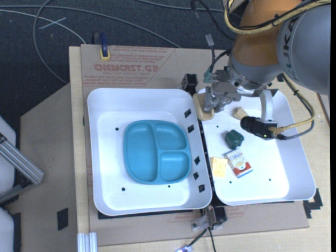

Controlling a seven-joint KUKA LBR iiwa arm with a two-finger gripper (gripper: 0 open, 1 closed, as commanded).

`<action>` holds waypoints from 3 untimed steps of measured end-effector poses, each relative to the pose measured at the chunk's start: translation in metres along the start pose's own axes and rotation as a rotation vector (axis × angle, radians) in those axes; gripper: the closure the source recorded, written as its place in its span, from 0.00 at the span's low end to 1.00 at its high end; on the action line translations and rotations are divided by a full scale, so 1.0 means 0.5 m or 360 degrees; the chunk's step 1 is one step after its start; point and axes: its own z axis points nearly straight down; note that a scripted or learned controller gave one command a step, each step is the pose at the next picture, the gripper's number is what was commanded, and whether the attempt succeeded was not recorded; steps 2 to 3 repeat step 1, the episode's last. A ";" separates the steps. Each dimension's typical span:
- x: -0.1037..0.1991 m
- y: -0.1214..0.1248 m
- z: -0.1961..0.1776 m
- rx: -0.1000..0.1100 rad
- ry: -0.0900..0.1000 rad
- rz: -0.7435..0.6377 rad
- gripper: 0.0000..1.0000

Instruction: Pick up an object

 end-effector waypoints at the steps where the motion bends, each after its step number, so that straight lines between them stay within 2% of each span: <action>1: 0.104 -0.057 0.029 0.0004 -0.0001 -0.0001 1.00; 3: 0.104 -0.057 0.029 0.0004 -0.0001 -0.0001 1.00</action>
